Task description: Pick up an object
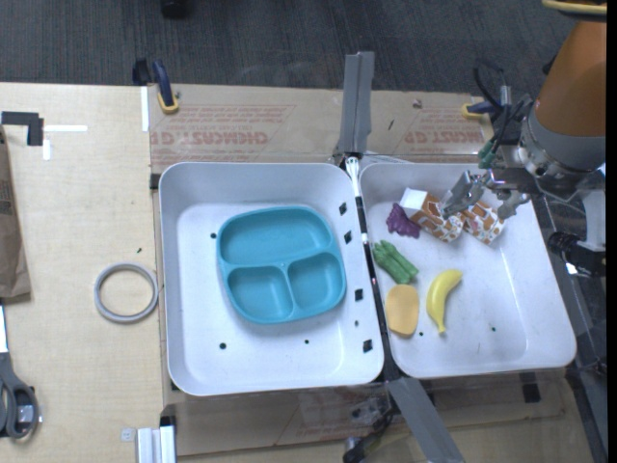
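Camera view, looking down at a slant, takes in two shallow white plastic bins side by side on a pale wooden bench. The left bin (183, 287) holds a teal three-compartment plastic tray (281, 263), lying flat near its middle. The right bin (540, 326) holds the loose items. At its far end lie two orange-and-white patterned cartons (461, 222), touching each other, with a small white block (414, 200) just beside them on the left and a purple crinkled toy (400, 221) next to that. Nearer the camera along the left wall sit a green ridged toy vegetable (395, 261) and, just near of it, a flat orange oval piece (402, 310). A yellow toy banana (442, 296) lies just right of those two, apart from the cartons.

The grey arm with its orange band (576, 75) reaches in from the right, and the two-finger metal gripper (482, 193) hangs directly over the patterned cartons at the far end of the right bin. Its fingers look spread apart; whether they touch or grasp the cartons cannot be told from this angle.

On the bench left of the bins rests a grey ring of tape (126, 291).
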### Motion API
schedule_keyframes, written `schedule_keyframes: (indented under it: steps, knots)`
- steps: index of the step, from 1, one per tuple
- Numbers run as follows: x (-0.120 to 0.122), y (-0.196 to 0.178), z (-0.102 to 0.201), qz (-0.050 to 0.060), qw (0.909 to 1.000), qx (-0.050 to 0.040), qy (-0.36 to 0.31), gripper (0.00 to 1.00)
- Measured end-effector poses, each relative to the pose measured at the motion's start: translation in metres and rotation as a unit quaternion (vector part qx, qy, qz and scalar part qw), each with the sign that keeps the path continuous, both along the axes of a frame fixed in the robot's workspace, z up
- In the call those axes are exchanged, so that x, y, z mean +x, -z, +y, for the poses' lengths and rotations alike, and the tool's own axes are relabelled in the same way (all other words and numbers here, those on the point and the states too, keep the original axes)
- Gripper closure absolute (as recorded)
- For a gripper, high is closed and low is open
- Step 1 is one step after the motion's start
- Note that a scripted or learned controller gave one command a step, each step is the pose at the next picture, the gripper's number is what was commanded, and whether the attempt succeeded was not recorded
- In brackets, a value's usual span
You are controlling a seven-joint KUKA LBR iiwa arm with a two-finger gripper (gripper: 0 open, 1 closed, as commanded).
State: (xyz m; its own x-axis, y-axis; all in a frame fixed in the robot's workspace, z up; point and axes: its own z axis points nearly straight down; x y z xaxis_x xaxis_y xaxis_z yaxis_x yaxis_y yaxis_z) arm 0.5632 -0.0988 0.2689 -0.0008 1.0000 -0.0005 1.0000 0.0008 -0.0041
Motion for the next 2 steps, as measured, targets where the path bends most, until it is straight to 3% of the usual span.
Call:
schedule_keyframes:
  steps: [1, 2]
  knots:
    - [-0.050, 0.153, -0.034, 0.000, 1.0000, 0.0006, 0.000, 0.00]
    - [-0.049, 0.178, -0.069, -0.001, 0.9982, 0.0005, 0.060, 0.00]
